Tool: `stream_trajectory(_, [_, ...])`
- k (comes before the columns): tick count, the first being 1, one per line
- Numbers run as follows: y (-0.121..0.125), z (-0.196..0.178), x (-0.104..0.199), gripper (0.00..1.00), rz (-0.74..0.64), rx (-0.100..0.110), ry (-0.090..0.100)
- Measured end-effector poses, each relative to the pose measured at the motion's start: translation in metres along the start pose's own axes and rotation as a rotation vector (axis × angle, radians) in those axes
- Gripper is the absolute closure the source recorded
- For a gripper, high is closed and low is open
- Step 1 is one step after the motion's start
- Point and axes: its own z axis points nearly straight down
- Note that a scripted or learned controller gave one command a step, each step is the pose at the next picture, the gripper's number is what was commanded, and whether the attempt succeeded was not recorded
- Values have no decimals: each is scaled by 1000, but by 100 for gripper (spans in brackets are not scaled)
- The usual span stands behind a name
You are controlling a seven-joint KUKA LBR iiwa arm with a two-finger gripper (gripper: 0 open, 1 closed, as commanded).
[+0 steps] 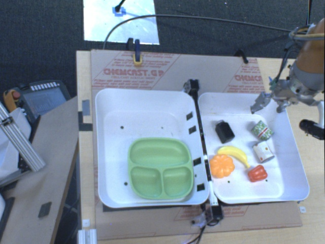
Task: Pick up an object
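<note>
The right bin (294,187) holds a black block (224,131), a green and white can (262,130), a small white cup (263,151) on its side, a yellow banana (234,154), an orange pumpkin-like toy (222,165) and a red pepper (257,173). My gripper (269,104) hangs over the far right part of this bin, just beyond the green and white can. It is open, its fingers spread apart with nothing between them.
In the left bin (111,136) lies a green divided plate (161,168). A black divider with clips (199,136) runs between the bins. A teach pendant (43,100) and a metal rail (20,141) sit at the left.
</note>
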Motion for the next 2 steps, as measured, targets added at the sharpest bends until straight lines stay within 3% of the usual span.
stream_trajectory(1, [3,-8,0,0,-3,-12,-3])
stream_trajectory(2, [3,33,3,0,-4,-11,-3])
